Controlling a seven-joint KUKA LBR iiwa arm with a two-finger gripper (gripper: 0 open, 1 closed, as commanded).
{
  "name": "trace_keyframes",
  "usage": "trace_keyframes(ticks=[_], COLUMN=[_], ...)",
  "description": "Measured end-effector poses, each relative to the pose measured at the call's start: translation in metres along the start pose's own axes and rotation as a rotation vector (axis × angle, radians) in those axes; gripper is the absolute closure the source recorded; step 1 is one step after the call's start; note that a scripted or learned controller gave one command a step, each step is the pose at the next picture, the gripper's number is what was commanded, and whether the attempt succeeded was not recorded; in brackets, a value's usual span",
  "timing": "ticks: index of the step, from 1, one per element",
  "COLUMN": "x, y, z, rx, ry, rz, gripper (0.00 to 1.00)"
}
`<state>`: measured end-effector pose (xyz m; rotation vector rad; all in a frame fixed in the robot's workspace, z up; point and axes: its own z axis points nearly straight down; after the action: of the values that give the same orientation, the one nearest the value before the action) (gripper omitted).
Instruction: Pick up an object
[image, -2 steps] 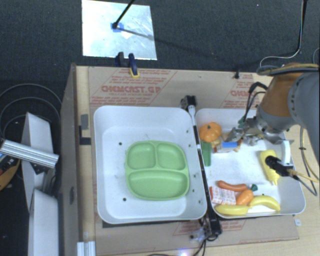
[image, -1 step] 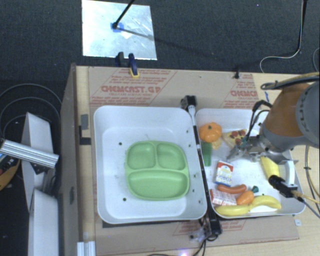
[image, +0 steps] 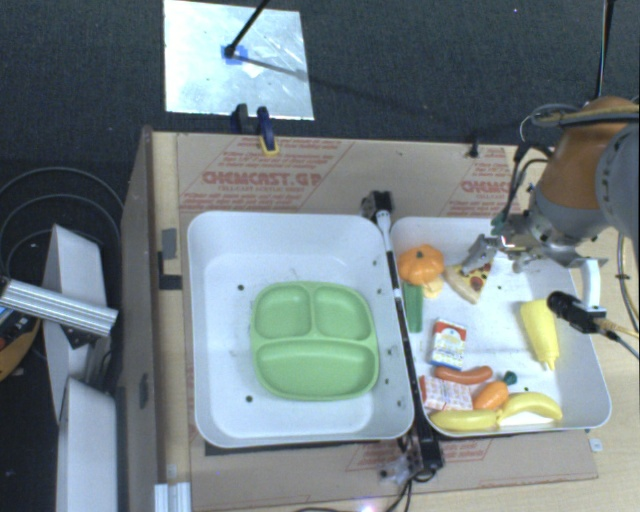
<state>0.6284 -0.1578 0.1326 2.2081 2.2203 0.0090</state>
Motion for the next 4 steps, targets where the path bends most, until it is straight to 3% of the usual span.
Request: trace_keyframes(ticks=[1,2,3,4], x=[0.006,0.032,0.038,0.045], y=[-0.024,0.002,0.018,0.022], z=[0.045,0.045,0.046,0.032], rx=[0.013,0.011,0.012,0.006], ry=[0.004,-0.001,-0.005,0.001], rz=[0.004,0.010,0.012,0.001], gripper=[0.00,0.00,0.00,1.00])
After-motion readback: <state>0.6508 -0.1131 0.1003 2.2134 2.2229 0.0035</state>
